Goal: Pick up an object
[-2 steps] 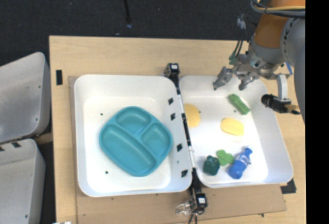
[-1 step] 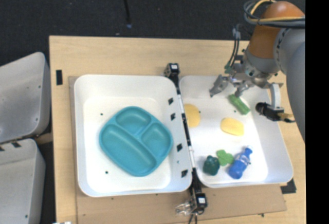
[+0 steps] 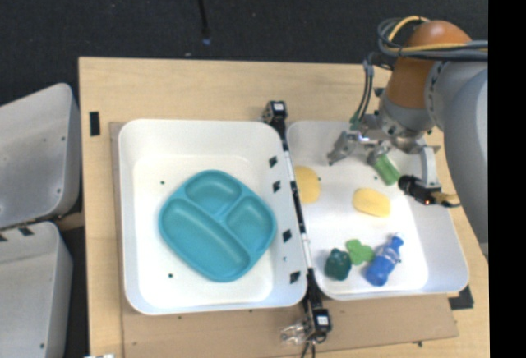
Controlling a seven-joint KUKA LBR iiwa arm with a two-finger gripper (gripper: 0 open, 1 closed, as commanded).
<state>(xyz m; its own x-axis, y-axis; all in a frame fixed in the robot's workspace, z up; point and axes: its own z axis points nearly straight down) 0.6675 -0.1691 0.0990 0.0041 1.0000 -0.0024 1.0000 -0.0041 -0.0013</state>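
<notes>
The gripper (image 3: 362, 149) hangs over the right bin (image 3: 436, 266) near its far edge, fingers spread apart, holding nothing. Yellow objects (image 3: 371, 202) lie mid-bin (one against the left wall). Green and blue items (image 3: 383, 260) sit near the front edge. The left bin (image 3: 136, 282) carries a teal tray (image 3: 215, 223).

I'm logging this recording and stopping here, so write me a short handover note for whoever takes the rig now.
Gripper: over the upper part of the right bin, fingers spread open, nothing between them.
Right bin holds: green object just beside the gripper, two yellow pieces, dark green piece, light green piece, blue bottle along the near side.
Left bin: teal divided plate.
Done: nothing lifted yet.
Left: close on one object, probably the green one nearest, and raise it.
</notes>
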